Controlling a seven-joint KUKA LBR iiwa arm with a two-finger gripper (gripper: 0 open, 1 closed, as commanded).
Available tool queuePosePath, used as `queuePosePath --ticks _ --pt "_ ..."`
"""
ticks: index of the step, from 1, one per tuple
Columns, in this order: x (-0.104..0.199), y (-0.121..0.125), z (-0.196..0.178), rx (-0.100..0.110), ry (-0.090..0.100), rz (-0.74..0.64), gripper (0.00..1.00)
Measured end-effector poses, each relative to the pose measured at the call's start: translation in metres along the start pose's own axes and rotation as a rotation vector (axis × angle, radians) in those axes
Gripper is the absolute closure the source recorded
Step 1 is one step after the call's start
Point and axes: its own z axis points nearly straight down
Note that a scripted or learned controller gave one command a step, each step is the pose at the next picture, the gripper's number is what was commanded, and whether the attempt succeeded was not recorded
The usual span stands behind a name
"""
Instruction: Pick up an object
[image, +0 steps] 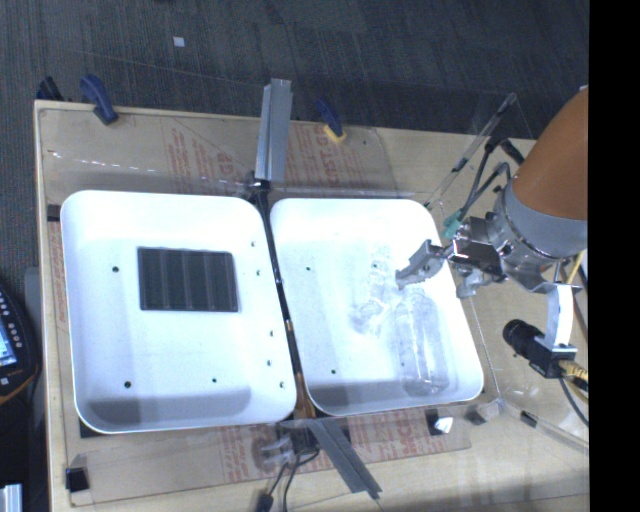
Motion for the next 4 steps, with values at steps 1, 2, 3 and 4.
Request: queuePosePath --ticks 1,2,3,4 --pt "-0.043 0.004 -0.001 0.001 0.000 0.109 0.00" --pt "-0.014 -0.001 0.007 0.004 0.001 0.226 0.00" --pt "-0.037 0.003 0.008 0.003 0.001 0.125 0.00" --pt "-0.037 0.003 0.020 0.005 0.002 -0.050 0.00"
